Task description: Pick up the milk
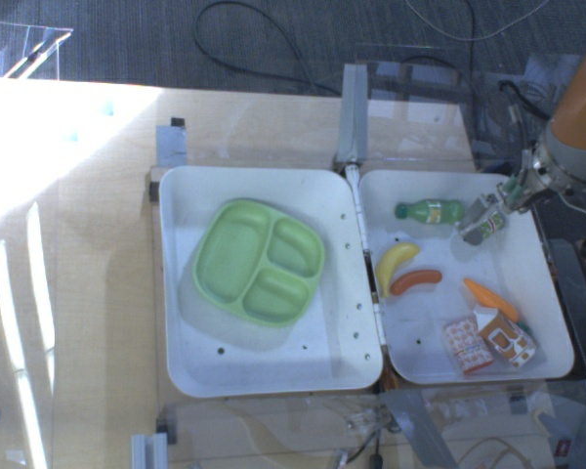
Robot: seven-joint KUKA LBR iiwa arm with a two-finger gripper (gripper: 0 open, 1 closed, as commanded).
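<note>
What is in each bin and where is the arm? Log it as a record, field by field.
left bin: green divided plate
right bin: green bottle lying on its side at the far end; banana beside a sausage mid-bin; carrot; milk carton and a checkered packet at the near end
gripper: over the far right part of the right bin, just right of the bottle
milk status: lying in the bin, apart from the gripper

Glossy white plastic bins (264, 374) on a pale, smooth wooden bench (98, 262).
</note>
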